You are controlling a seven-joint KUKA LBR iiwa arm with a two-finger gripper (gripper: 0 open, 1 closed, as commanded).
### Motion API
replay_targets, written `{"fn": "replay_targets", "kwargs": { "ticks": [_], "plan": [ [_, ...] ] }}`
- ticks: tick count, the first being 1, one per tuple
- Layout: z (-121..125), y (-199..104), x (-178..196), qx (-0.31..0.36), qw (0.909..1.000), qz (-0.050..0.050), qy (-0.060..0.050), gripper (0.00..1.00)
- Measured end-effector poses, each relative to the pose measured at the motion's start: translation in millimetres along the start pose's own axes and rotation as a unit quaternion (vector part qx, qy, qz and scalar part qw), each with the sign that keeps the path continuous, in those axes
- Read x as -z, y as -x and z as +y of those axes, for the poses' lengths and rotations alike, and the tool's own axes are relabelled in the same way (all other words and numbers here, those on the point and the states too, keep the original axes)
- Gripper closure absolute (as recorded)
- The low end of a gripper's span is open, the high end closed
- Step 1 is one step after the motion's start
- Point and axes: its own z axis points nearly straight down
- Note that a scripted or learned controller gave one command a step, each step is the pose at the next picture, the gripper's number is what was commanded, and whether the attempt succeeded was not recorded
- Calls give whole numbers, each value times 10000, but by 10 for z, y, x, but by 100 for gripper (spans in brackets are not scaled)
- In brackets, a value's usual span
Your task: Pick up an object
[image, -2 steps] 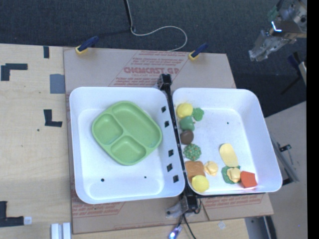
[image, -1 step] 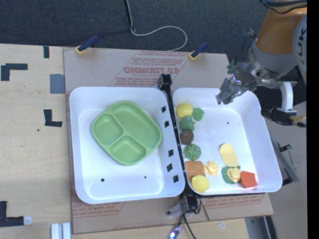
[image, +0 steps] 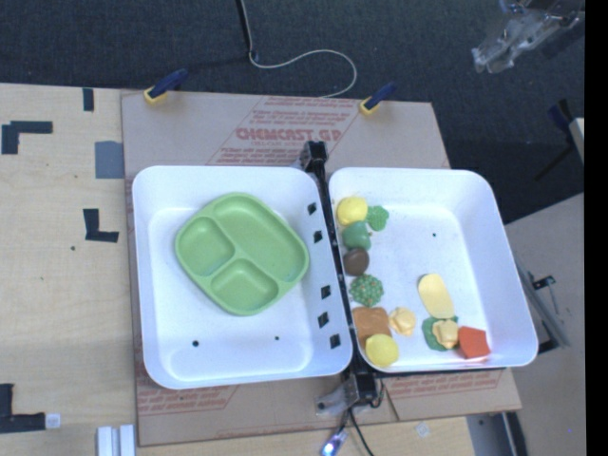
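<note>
Along the right bin's (image: 494,218) left wall and front edge I see small toy foods: a yellow ball (image: 351,209), green pieces (image: 367,289), a brown one (image: 356,261), an orange block (image: 473,342) in the front right corner. The gripper (image: 508,41) hangs blurred beyond the far right corner; I cannot tell its state. The cardboard (image: 280,131) underneath reads "CHEMCAST GP" in red.

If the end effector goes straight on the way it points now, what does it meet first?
The end effector points down-left, above the dark floor; the right bin's far rim seems first, though depth is unclear.
</note>
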Motion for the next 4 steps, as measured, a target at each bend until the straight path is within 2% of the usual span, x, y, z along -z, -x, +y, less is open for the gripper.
{"fn": "replay_targets", "kwargs": {
  "ticks": [1, 2, 3, 4],
  "plan": [
    [-334, -178, -631, -18, 9999, 15, -130, 100],
    [-514, -600, -1369, -3, 9999, 15, -145, 100],
    [-987, -845, -2081, -13, 9999, 12, -156, 100],
    [-637, -794, -2654, -22, 9999, 4, -127, 100]
  ]
}}
